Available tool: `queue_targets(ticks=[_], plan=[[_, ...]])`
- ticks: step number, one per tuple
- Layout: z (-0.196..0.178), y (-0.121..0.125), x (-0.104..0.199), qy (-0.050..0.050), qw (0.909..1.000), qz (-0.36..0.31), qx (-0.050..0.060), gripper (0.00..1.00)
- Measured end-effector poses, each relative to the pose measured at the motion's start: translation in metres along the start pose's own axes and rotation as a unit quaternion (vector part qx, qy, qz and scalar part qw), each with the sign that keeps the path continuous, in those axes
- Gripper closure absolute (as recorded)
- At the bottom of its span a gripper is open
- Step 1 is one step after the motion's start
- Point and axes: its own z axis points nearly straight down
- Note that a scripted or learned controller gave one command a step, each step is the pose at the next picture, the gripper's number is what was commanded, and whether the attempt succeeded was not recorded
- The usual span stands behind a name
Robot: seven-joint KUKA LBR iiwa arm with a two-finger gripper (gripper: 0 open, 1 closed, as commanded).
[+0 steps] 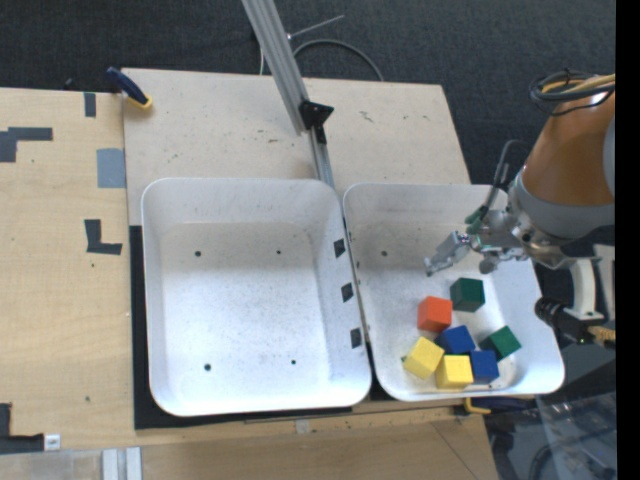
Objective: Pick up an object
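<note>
In the right bin [400,196], several small blocks cluster at the near right corner. An orange cube [434,313] and a dark green cube [467,293] lie farthest back. Nearer the front are two blue cubes [459,340], two yellow cubes [424,357] and another green cube [503,341]. My gripper [460,264] hangs just behind the dark green cube, above the bin floor. Its metal fingers are spread open, and nothing sits between them.
The left bin [240,298] lies beside the right one, and a shared rim [345,268] divides them. A slanted metal rail [285,58] runs from the back down to that rim. The arm's orange-banded wrist [565,163] looms over the right bin's far right side.
</note>
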Motion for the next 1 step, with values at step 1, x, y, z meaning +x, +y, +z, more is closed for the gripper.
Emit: queue_targets(ticks=[1], plan=[[-0.0001,0.0000,-0.0002,0.000,1.0000,0.000,0.000,0.00]])
